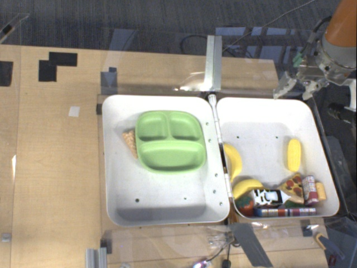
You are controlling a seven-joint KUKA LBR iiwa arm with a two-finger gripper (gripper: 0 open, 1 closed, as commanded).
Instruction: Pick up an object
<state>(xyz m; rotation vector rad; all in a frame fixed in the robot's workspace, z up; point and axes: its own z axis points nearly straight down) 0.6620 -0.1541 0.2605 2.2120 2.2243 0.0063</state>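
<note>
My gripper [295, 87] hangs above the far right rim of the right bin [262, 116], with the orange band of the arm [341, 21] at the top right corner. Its two fingers stand apart with nothing between them. Below it in the right bin lie a yellow oblong piece [294, 154], a banana [233, 159], a round yellow fruit [247, 187], a pizza slice [293, 186], a small can [310, 188] and a black-and-white bottle [269, 196]. All of these lie well in front of the gripper.
The left bin [120, 194] holds a green divided plate [169, 140] with a tan wafer [129, 143] sticking out from under its left edge. A metal post [214, 63] stands behind the rim between the bins. Cables run behind the bench.
</note>
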